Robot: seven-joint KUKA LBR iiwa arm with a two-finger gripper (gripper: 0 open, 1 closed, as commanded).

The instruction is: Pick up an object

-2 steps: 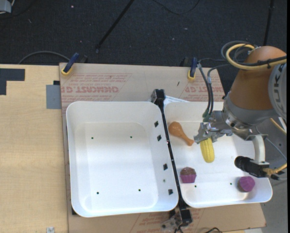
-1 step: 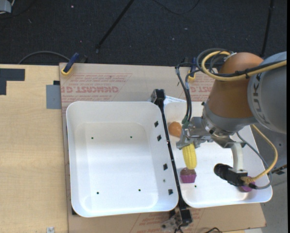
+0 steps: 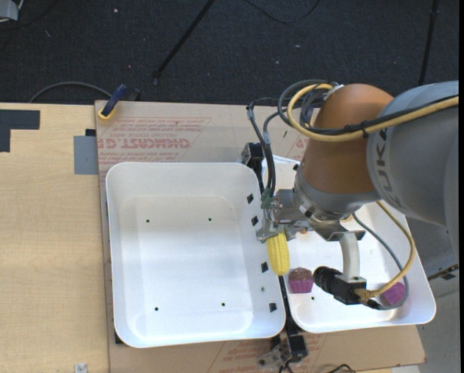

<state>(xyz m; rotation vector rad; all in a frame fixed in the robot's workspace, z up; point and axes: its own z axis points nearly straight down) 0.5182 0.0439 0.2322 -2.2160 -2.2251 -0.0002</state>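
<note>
A yellow corn cob (image 3: 277,254) hangs upright over the rim between the two bins, its upper end caught between the fingers of my gripper (image 3: 277,230). The gripper is shut on the cob, and the grey arm with its orange band reaches in from the right above the right bin (image 3: 418,317). A small purple cupcake-like thing (image 3: 299,280) sits in the right bin just right of the cob. A magenta object (image 3: 394,292) lies near that bin's right corner, partly hidden by a cable.
The left bin (image 3: 123,208) is a wide white tray with only small dark marks on its floor. Both bins rest on cardboard (image 3: 169,134) over a wooden bench (image 3: 37,247). The arm's bulk covers most of the right bin.
</note>
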